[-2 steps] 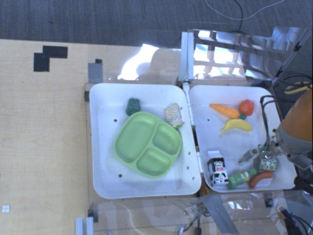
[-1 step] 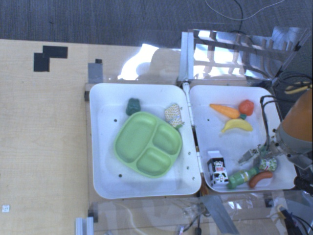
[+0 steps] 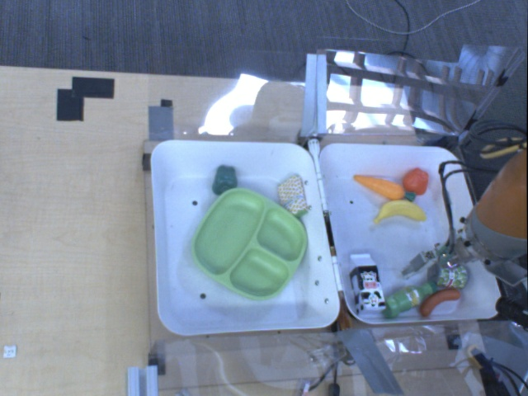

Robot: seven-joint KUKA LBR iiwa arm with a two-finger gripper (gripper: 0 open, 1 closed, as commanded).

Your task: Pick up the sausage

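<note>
At the near right corner of the right bin [image 3: 487, 312] lies the sausage [image 3: 439, 301], a short reddish-brown piece with rounded ends and a smooth skin, and it touches the end of a green bottle [image 3: 406, 300] that lies on its side just to the left. Beside the bottle stands a small black and white carton [image 3: 368, 285]. The gripper [image 3: 445, 264] hangs just above the sausage, and I cannot tell if its metal fingers are wide or narrow; nothing shows between them. Farther in the same bin there is a curved yellow banana [image 3: 401, 212], then an orange carrot [image 3: 379, 186] and a round red tomato [image 3: 417, 181], all glossy like plastic. The left bin [image 3: 165, 246] holds a light green plate [image 3: 250, 243] with three compartments. At its far side lie a dark green lump [image 3: 224, 179] and a small dotted pale piece [image 3: 292, 193].
</note>
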